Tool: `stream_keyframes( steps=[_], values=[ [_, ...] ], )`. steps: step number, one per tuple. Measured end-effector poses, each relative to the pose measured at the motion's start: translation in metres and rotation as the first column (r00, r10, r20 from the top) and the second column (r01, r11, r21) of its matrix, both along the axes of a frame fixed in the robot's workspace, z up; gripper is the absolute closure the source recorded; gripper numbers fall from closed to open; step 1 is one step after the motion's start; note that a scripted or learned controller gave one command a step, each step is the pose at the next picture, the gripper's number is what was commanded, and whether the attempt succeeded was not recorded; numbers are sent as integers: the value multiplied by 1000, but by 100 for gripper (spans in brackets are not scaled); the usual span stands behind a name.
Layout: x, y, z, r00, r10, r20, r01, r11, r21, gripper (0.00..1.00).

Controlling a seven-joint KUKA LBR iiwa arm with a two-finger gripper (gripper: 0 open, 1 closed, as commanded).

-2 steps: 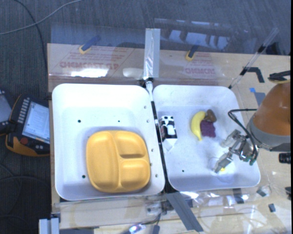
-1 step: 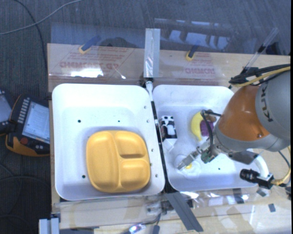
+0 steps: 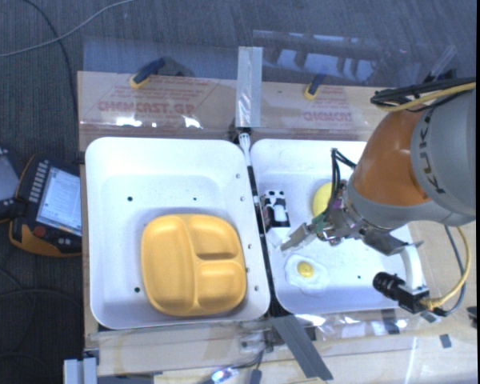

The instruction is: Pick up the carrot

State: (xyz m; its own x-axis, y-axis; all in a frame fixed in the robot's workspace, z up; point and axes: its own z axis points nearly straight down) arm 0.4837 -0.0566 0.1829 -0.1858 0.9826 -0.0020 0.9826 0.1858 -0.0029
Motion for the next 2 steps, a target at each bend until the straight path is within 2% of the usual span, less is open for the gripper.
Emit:
stream_keyframes(
  steps=[1, 2],
  values=[
    [-1, -11, 0, 993, 122, -2, -122, 993, 0, 0],
    [-1, -35, 0, 936, 351, -2, -351, 936, 2, 0]
  ],
)
